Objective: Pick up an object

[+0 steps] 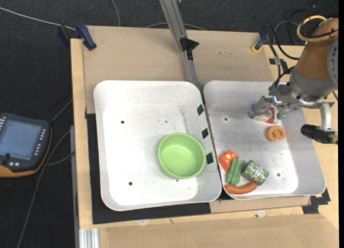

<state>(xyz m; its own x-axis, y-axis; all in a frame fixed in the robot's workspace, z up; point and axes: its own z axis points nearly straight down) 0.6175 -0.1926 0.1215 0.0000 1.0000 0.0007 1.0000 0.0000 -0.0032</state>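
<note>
My gripper (pixel 267 109) hangs over the back part of the right bin (pixel 301 182), reaching in from the right. A small red and white thing (pixel 270 115) shows right under it; whether it is held I cannot tell. An orange round piece (pixel 276 133) lies just in front of the gripper. At the bin's front left corner lie a red pepper-like piece (pixel 228 158), a green vegetable (pixel 235 172), a small green-labelled can (pixel 255 172) and an orange-red sausage shape (pixel 240 189), packed close together.
The left bin (pixel 115 134) holds a light green bowl (pixel 181 155) near its front right. A metal pole (pixel 173 10) rises behind the divide between the bins. A tablet-like pendant (pixel 20 142) lies off the bench at far left.
</note>
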